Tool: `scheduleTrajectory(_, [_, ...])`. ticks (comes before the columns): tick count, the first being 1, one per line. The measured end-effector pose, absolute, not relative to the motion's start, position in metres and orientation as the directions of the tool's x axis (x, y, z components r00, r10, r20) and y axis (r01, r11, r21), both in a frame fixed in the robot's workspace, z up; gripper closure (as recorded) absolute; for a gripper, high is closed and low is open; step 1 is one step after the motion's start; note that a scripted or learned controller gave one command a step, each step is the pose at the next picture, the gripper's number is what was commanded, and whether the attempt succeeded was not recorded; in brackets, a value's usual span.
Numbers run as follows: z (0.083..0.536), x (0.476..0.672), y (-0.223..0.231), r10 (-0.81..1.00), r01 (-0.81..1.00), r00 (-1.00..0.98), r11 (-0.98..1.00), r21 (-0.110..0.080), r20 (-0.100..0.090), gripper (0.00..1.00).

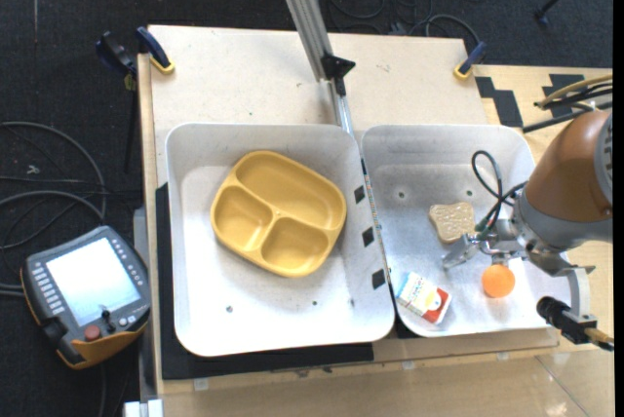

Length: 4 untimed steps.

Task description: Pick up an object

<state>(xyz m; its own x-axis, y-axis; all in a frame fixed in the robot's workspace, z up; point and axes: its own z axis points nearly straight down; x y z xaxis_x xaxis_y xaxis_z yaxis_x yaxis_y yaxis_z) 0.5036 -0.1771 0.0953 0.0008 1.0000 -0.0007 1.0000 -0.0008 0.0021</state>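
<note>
Gripper sits low in your right bin, just beside the tan sponge-like piece; can't tell its grip state; orange ball lies nearer, small carton near-left; yellow divided plate in left bin.

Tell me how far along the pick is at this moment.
Nothing looks lifted yet. The gripper sits low in the right bin, between the tan sponge-like block and the orange ball; both rest on the bin floor, as does the small carton. Grasping and lifting remain.
</note>
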Motion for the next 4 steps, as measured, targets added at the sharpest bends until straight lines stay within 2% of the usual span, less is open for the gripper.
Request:
scheduleTrajectory(1, [0.106,0.504,-0.177,1.0,1.0,0.0,0.0,0.003,-0.001,1.0])
scheduleTrajectory(2, [0.15,0.505,-0.182,1.0,1.0,-0.002,0.002,0.004,-0.002,1.0])
scheduleTrajectory(3, [0.212,0.508,-0.187,1.0,1.0,-0.003,0.003,0.007,-0.003,1.0])
scheduleTrajectory(4, [0.213,0.508,-0.186,1.0,1.0,-0.002,0.002,0.002,-0.001,1.0])
